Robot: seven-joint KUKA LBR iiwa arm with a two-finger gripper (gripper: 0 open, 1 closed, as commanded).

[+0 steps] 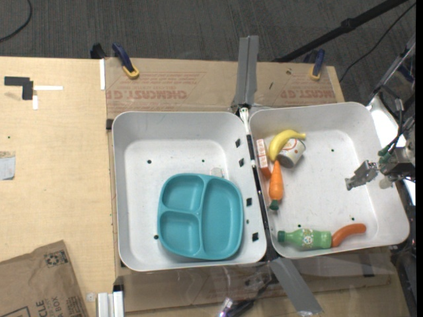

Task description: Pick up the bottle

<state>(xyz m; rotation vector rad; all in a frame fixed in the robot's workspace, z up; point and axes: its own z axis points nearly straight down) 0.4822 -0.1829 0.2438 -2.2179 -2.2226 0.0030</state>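
Two shallow white plastic bins sit side by side on the bench, the left bin and the right bin, meeting along a shared middle wall. On the floor of the left bin lies a teal plastic plate with three compartments, set toward the bin's near right corner.

The green plastic bottle with a white cap lies on its side along the near edge of the right bin, its cap pointing toward the middle wall. Just beside its base, at the end away from the cap, lies a curved orange sausage-shaped toy, which appears to touch it or nearly so. Against the middle wall of the right bin lies an orange toy carrot with a green tip, its length running from far to near. A small orange and white carton stands beside it along the same wall. A yellow toy banana rests over a small grey and white cup lying on its side, near the far left corner of that bin.

The two-finger metal gripper hangs above the right edge of the right bin, well apart from the bottle. Nothing sits between its fingers; whether the jaws are open or closed cannot be told.
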